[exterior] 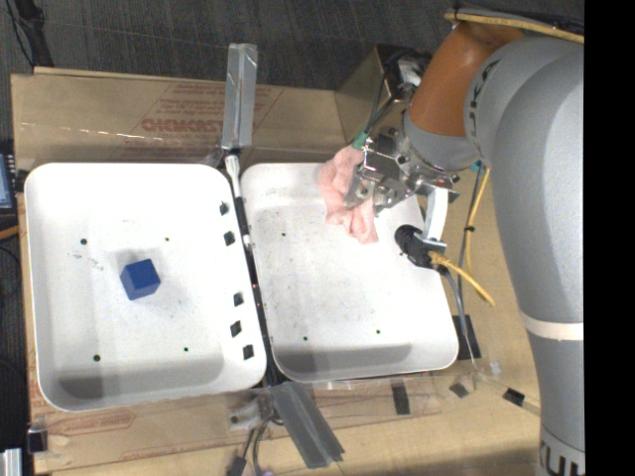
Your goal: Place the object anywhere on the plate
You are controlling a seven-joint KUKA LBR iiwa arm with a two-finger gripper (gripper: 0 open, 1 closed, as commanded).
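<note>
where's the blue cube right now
The small blue cube sits in the left white bin, a little left of its middle, well apart from the pink crumpled cloth at the far edge of the right white bin.

Look at the cardboard sheet (149, 107) under the bins, toward eleven o'clock from the centre of the view: you will find red printing on it (181, 122), upside down and at a slant, too blurred to read letter by letter. At five o'clock, on the lower part of the grey arm (558, 458), you can see the tops of large dark letters cut off by the frame edge; they cannot be read whole.
</note>
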